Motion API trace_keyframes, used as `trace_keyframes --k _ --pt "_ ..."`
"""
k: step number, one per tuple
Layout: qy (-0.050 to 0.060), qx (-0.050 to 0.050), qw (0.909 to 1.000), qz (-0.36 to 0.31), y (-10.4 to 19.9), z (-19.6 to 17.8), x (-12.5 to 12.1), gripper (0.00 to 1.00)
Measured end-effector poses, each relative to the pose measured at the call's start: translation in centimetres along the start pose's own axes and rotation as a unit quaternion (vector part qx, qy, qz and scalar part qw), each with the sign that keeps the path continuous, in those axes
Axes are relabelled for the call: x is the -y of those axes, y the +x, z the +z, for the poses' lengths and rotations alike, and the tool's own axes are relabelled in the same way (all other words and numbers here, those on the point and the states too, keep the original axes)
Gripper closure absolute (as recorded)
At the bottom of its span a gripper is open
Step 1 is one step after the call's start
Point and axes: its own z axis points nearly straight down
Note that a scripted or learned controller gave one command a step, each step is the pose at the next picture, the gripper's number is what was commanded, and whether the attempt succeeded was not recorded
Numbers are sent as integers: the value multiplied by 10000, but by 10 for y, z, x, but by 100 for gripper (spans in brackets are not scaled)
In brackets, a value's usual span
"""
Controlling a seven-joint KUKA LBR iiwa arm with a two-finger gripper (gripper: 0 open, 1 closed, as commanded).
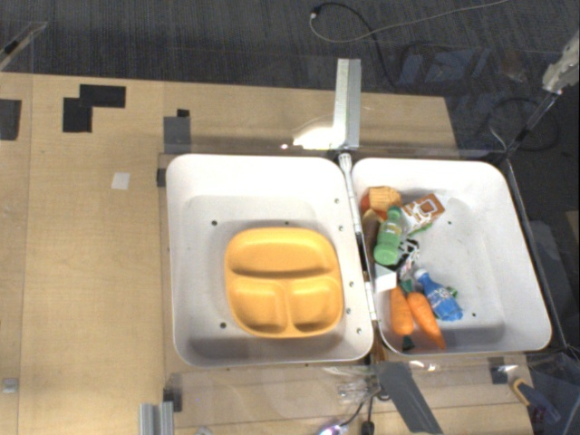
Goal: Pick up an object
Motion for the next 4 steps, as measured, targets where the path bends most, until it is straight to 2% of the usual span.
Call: trace_keyframes --k 1,2,3,4 --pt "-16 59 10000 -7 -1 -14 -2 100" --pt "23 -142 9978 -640 16 19 -12 100" --pt "31 -138 9999 -26 11 107 2 100" --pt "8 -120 9870 -1601 2 27 3 100"
